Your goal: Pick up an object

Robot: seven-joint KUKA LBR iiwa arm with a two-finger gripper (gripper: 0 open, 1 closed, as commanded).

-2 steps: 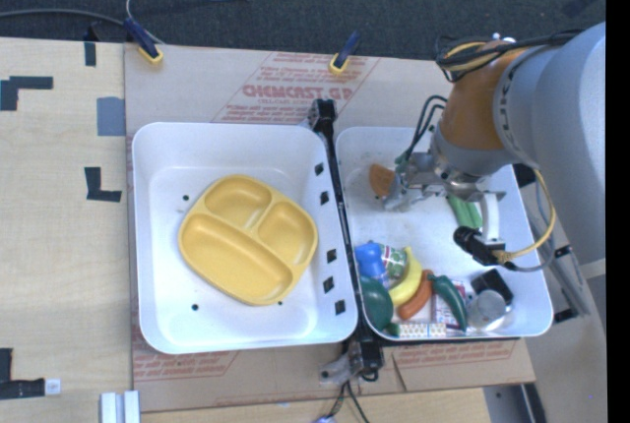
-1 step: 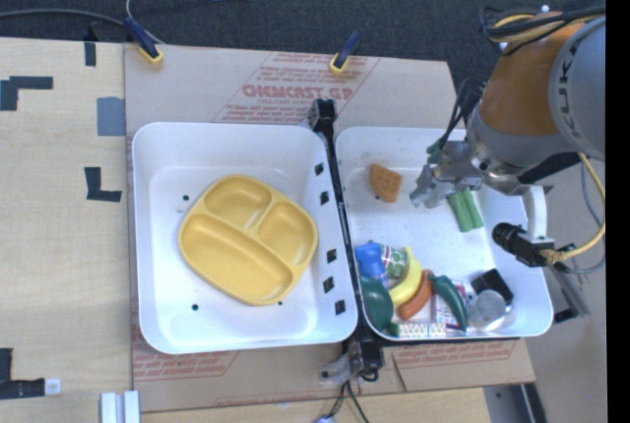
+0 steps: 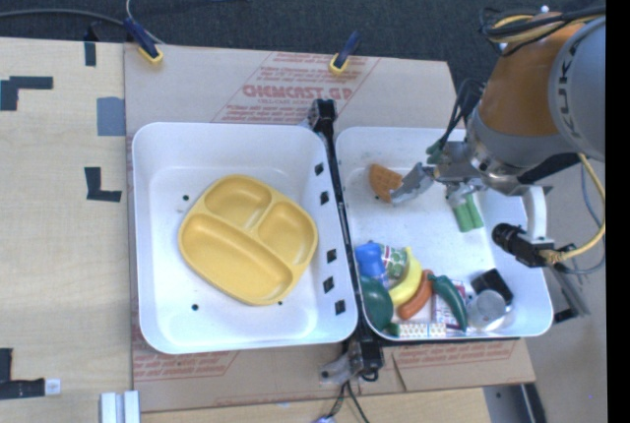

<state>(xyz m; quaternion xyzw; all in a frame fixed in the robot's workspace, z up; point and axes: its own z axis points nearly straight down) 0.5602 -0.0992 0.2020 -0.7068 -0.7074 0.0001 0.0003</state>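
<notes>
My claw (image 3: 406, 187) hung low inside the right-hand bin (image 3: 536, 313), just beside a small orange-brown piece (image 3: 384, 178) that lay by itself in the far part of that bin, near the divider (image 3: 335, 214) between the two bins. The grey fingers pointed toward that piece and seemed to be touching its near edge, but I could not tell whether they were spread or closed, and nothing showed between them, so I did not count it as held.

The rest of the pickings sat heaped in the same bin's near part, well apart from my claw: a blue piece (image 3: 368, 259), a yellow banana-shaped toy (image 3: 408, 281), a dark green one (image 3: 376, 303), a red-orange sausage shape (image 3: 417, 299) and a shiny can (image 3: 486, 309). A green cylinder (image 3: 467, 212) lay under my wrist. On the other side of the divider, the left bin (image 3: 157, 244) carried a yellow sectioned plate (image 3: 248, 238).

I judged I was at the approach-and-grasp step, with the orange-brown piece as the target. The next move called for straddling it squarely, closing firmly, then lifting straight up clear of the bin wall.
</notes>
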